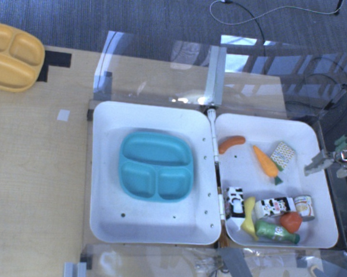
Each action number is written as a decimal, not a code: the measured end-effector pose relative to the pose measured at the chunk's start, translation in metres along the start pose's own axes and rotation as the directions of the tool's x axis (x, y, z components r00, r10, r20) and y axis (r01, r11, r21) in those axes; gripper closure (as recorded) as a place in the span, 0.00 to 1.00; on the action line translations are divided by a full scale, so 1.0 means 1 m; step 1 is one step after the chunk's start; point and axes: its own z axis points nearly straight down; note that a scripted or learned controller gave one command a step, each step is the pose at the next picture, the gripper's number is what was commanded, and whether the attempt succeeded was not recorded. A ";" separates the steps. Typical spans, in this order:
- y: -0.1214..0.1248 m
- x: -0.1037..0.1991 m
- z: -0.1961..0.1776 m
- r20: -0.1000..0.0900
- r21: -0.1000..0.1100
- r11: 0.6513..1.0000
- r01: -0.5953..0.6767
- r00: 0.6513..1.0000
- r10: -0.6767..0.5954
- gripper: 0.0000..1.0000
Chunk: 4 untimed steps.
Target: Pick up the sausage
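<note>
Orange-red sausage (231,143) by right bin's (309,129) upper-left wall | long axis tilted, right end up | gripper (330,161) well apart, at bin's right rim | jaws parted, holding nothing

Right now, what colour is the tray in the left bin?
The tray is light blue, seen best in the camera view.

Colour rundown from my bench: both bins (103,159) are plain white, the left one carrying a turquoise divided tray (156,165). In the right bin, the sausage (231,143) is orange-red, the carrot (265,161) bright orange with a green tip, plus a yellow banana (249,215), green bottle (276,232), red tomato (291,221), and a black-and-white cow-patterned carton (234,202). A yellow tray (11,56) sits on the tan bench (33,172).
</note>
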 end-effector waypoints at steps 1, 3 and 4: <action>0.014 -0.015 -0.120 0.003 -0.004 0.967 0.254 0.967 -0.254 0.00; 0.006 0.005 -0.160 0.006 -0.003 0.719 0.695 0.719 -0.695 0.00; 0.017 0.040 -0.160 0.006 -0.002 0.516 0.856 0.516 -0.856 0.00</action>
